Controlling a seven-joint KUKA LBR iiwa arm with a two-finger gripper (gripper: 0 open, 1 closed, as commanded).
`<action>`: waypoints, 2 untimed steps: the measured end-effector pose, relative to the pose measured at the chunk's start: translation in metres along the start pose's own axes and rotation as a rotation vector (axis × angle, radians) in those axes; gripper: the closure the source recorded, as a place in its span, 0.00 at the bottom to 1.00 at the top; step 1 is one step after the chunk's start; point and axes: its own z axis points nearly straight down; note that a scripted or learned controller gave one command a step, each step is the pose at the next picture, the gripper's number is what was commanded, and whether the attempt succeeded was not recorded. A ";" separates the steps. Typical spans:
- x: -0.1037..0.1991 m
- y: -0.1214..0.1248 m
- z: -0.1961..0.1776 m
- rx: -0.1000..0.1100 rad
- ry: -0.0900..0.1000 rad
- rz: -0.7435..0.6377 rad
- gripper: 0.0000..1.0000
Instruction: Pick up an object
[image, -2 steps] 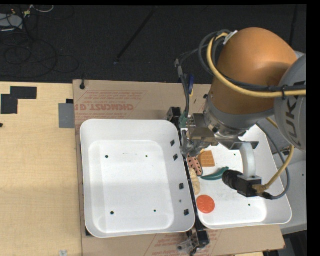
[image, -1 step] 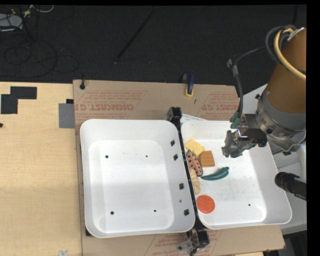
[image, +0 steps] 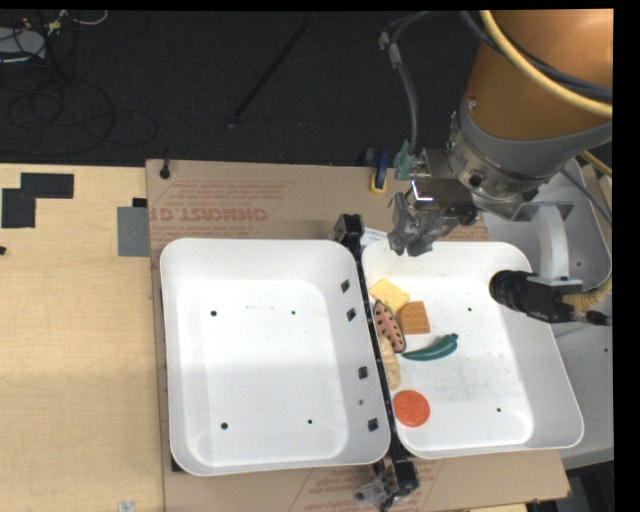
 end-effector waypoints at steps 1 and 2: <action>0.093 -0.038 -0.040 0.004 0.000 0.000 1.00; 0.092 -0.037 -0.048 0.010 -0.003 -0.003 1.00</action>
